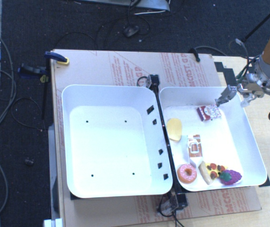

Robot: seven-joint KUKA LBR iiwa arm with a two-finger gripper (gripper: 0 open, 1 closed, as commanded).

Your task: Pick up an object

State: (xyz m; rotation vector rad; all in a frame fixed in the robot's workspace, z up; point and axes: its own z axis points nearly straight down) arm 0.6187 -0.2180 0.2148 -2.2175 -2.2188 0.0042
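The right bin (248,136) holds several toy foods. A red and white packet (208,112) lies near its far side. A yellow piece (174,129) sits by the left wall, and a small red and white carton (194,146) lies mid-bin. Along the near wall are a pink donut (187,173), a pizza slice (210,170) and purple grapes (230,176). My gripper (232,101) hangs over the bin's far right part, just right of and above the packet. It is open, with one fingertip (220,101) close to the packet and nothing between the fingers.
The left bin (78,103) sits beside the right one, with a black divider (161,131) between them. Both rest on a cardboard-covered bench (125,65). Cables and clamps lie on the dark floor to the left and behind.
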